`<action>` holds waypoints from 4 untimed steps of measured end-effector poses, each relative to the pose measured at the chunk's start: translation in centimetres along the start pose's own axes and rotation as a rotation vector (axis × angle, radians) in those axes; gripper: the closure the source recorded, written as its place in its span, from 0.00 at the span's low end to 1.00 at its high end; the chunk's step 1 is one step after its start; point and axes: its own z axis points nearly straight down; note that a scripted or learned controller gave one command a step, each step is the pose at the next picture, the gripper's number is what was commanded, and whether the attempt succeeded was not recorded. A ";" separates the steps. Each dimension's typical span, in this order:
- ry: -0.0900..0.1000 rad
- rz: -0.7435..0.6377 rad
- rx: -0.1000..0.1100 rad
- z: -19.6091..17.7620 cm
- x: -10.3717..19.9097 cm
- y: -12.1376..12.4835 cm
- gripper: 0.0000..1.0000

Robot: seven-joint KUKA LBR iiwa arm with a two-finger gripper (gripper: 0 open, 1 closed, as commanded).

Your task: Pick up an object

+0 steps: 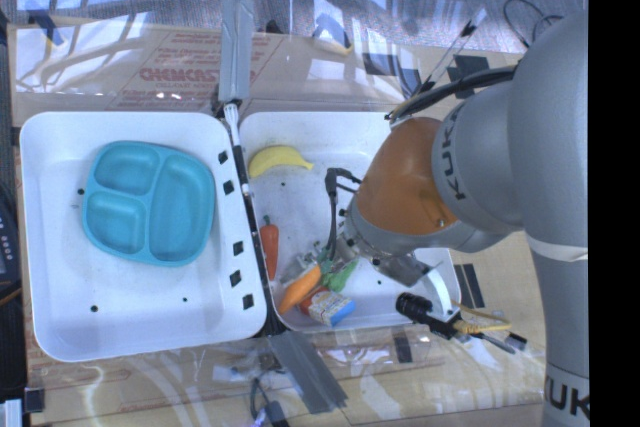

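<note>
A: So, where are the pickable things?

B: In the right bin (300, 130), lower middle of the frame. A yellow banana (279, 159) lies near its upper left corner, well apart from the rest. A small carrot (270, 248) lies along the left wall. Lower down, an orange carrot (299, 289), a green piece (340, 273) and a little box (331, 309) are heaped together, touching.

A: And the tool?

B: The tool (335, 250) is down by that heap, under the orange wrist. Whether it is released or clenched, I cannot tell.

A: How would they handle?

B: My guess: toy food, light, stiff, rather slick. The orange carrot is best taken across its middle; the banana across its curve.

A: Any writing?

B: Red print on the cardboard (170, 75) at upper left seems to read "CHEMCAST". "KUKA" runs along the grey arm (520, 145). The blue divided plate (150, 202) in the left bin (60, 295) is plain.
</note>
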 end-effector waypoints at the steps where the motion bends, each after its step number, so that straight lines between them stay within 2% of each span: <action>1: -0.001 -0.004 -0.001 -1.0 0.0 0.1 1.00; 2: -0.003 0.150 -0.004 -15.3 -0.5 5.9 1.00; 3: -0.002 0.142 0.000 -16.2 -0.5 6.0 1.00; 4: 0.001 0.606 0.004 -11.6 1.3 3.7 1.00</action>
